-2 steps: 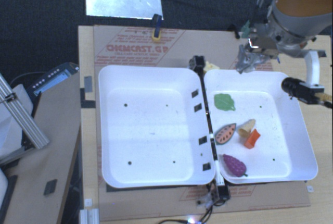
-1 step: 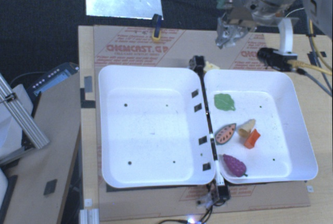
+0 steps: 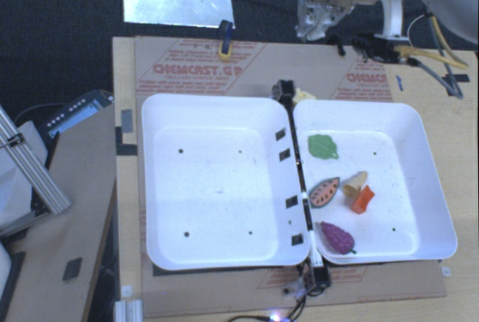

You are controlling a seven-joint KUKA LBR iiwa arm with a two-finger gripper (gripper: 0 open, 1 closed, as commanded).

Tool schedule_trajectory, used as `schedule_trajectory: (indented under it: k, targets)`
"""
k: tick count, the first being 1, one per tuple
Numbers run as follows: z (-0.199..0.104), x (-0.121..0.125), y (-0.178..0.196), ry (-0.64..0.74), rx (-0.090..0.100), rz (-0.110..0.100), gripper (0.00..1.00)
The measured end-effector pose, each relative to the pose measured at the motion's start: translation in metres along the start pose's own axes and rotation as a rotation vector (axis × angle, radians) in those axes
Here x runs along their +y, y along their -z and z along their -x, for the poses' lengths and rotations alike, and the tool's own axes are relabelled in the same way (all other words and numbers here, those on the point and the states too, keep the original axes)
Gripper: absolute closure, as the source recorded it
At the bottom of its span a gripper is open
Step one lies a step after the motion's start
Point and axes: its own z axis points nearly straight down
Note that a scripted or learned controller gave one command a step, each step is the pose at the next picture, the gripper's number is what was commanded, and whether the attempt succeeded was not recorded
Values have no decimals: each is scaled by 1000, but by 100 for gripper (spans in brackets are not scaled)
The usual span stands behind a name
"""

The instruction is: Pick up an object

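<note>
Your purple grapes (image 3: 337,237) sit lowest in the right bin (image 3: 430,163), with other small toys close above. Up top, your gripper (image 3: 314,22) waits high over the counter (image 3: 247,62), probably before reaching down.

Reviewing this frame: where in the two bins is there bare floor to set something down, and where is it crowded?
The left bin has bare floor wall to wall. In the right bin, floor is free along the right wall and back right. It is crowded beside the divider: green piece, watermelon slice, orange piece, purple grapes.
</note>
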Motion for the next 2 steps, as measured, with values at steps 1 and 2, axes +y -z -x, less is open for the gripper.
schedule_trajectory:
  k: [1, 2]
  targets:
    - [-102, -23, 121, 8, 7, 8, 100]
    - [-64, -67, -22, -8, -4, -22, 100]
